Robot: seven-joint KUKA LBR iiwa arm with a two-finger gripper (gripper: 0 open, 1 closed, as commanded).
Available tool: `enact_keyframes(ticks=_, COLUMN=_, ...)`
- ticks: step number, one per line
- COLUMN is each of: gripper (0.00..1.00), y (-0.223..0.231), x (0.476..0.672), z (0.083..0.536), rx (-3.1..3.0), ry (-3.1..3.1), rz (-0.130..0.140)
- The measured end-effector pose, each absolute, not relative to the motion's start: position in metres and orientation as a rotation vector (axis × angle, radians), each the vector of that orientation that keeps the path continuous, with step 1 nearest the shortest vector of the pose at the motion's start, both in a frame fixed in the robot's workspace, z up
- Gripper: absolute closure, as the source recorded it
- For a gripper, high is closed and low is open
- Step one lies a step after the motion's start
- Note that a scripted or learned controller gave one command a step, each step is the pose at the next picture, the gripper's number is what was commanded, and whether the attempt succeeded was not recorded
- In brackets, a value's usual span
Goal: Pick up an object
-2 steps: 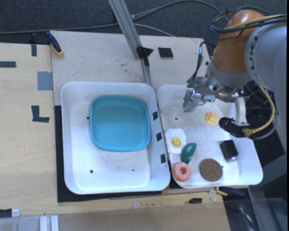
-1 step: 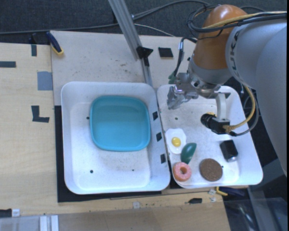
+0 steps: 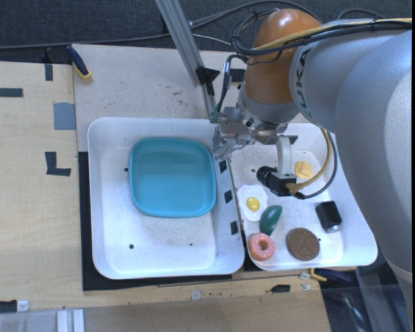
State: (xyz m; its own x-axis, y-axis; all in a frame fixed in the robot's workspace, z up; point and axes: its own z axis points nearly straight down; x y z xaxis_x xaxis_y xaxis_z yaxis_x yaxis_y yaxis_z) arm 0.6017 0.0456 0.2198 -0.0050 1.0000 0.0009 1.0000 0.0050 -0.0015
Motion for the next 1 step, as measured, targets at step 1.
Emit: enact_keyframes(ticks=1, gripper=1.00, y=0.0918, x=0.5944, z=0.2145, rx=-2.216, ry=-2.225, rz=0.000)
